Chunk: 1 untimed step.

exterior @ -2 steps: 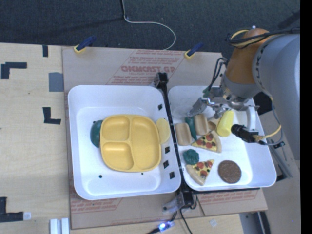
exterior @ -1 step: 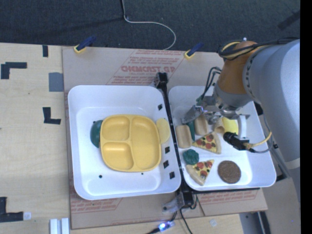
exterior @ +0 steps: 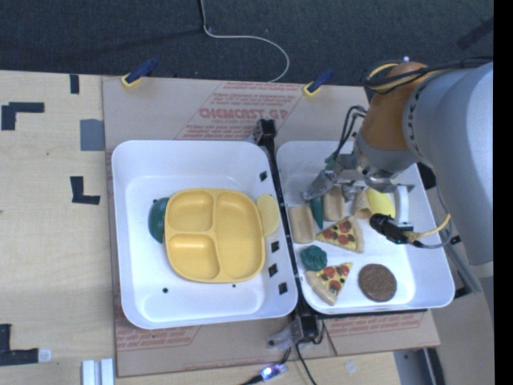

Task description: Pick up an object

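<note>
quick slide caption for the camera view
End effector low in the right bin over toy pizza slices; yellow divided plate in the left bin.

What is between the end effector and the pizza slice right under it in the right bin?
Nothing visible. The end effector hangs just above the upper pizza slice, with the bread piece to one side and the yellow item to the other, neither between them.

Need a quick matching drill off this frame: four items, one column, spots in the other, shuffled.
Items:
1. yellow divided plate
2. brown round cookie
3. dark green toy
4. yellow clamp

Spots:
A. right bin, near corner
B. cardboard's far left corner
C. left bin
D. right bin, between two pizza slices

Pairs: 1-C, 2-A, 3-D, 4-B
</note>
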Motion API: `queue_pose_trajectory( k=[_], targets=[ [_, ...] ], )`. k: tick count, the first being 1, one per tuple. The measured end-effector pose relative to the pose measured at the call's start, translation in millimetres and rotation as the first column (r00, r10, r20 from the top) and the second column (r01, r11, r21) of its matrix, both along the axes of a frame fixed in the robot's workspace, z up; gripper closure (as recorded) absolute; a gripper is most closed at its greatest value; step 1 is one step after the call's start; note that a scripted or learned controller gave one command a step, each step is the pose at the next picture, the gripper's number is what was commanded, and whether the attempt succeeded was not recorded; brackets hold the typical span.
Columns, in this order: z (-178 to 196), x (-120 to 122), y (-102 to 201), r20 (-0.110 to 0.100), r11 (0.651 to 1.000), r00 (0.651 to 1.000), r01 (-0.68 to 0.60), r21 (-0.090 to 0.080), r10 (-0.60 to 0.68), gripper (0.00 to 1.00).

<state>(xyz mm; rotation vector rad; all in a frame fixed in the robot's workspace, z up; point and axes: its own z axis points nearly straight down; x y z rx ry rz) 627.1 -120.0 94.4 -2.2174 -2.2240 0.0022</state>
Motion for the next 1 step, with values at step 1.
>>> queue_pose_trajectory(
  k=[1],
  targets=[
    [42.6,1.8,-5.0,0.002,1.0,1.0,0.003,0.0,-0.003,1.0]
  ],
)
